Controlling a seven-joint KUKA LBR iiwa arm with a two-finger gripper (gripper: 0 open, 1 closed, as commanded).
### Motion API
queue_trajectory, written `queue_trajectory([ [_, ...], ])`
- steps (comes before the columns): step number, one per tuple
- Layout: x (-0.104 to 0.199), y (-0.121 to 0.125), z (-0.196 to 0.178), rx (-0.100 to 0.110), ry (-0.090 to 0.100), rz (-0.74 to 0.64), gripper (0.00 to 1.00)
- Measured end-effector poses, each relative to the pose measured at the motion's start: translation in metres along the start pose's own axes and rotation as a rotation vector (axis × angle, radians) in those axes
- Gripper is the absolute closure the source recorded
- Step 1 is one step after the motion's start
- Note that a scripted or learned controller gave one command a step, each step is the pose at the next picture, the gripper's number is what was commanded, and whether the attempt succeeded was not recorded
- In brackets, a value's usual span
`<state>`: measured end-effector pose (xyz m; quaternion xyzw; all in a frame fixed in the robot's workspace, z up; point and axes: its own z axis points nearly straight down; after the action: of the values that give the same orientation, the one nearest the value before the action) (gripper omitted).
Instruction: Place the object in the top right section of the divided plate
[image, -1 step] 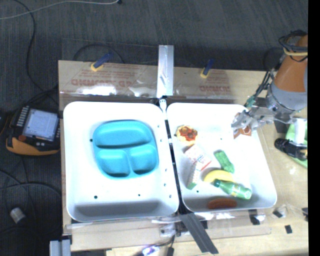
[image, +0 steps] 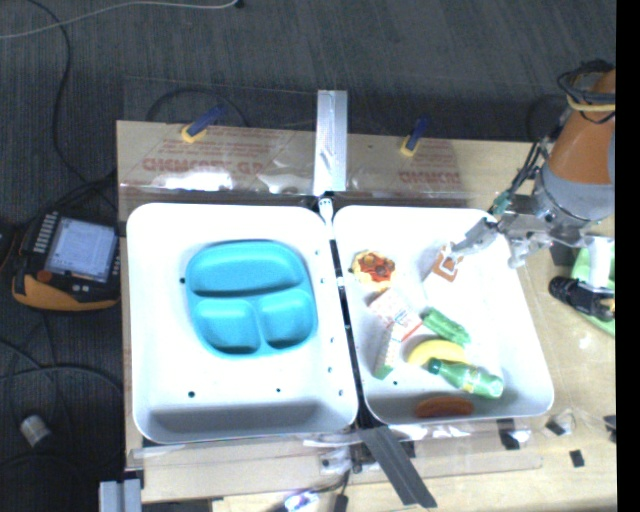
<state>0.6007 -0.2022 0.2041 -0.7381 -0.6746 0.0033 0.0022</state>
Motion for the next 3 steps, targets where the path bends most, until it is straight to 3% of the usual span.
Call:
queue_trajectory([
  [1,0.033,0.01,-0.033,0.0,0.002,0.098,0.0],
  [2,0.109,0.058,-0.096,-0.001,-0.002,0.092,0.0],
  [3,0.166,0.053,-0.128,-0.002,-0.005,-0.016,0.0],
])
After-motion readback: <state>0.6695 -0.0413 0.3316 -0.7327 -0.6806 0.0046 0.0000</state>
